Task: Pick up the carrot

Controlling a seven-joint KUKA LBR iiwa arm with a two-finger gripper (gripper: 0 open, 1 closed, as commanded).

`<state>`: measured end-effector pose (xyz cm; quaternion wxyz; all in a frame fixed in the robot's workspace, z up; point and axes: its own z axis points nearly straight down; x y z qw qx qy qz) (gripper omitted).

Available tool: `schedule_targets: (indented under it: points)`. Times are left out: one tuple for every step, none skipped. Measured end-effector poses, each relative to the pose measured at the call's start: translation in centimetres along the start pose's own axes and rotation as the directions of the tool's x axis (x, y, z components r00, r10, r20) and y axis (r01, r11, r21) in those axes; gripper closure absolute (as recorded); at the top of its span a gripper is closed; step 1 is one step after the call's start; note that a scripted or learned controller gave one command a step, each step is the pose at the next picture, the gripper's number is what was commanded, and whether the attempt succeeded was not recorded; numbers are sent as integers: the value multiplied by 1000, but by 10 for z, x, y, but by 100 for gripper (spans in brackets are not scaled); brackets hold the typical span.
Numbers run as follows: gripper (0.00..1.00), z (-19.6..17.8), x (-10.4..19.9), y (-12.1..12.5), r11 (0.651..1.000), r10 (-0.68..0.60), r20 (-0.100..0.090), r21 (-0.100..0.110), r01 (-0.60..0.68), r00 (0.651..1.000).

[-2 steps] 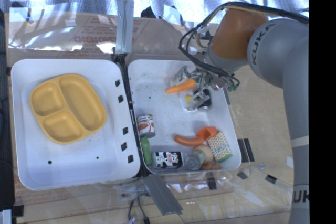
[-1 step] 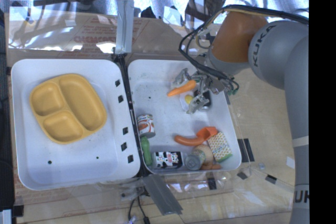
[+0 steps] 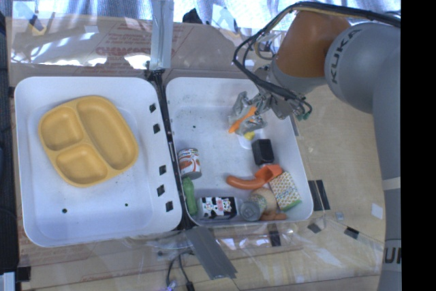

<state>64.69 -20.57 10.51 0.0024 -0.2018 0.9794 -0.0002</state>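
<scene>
**Claw Status: Carrot Grasped Over Right Bin**

I observed the claw point(image 3: 246, 114) clenched on the carrot point(image 3: 238, 121), the orange piece sitting between its fingers over the upper part of the right bin point(image 3: 204, 88). Just below lay a black block point(image 3: 262, 150). Further down I noted a can point(image 3: 189, 163) and a sausage point(image 3: 245, 181). The left bin point(image 3: 27, 167) carried a yellow divided tray point(image 3: 87, 140).
</scene>
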Motion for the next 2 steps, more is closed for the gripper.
schedule_targets:
  points:
    - [100,-88,-13,37,834,551,1,2,-551,834]
    - [100,-76,-9,54,606,796,-5,3,-796,606]
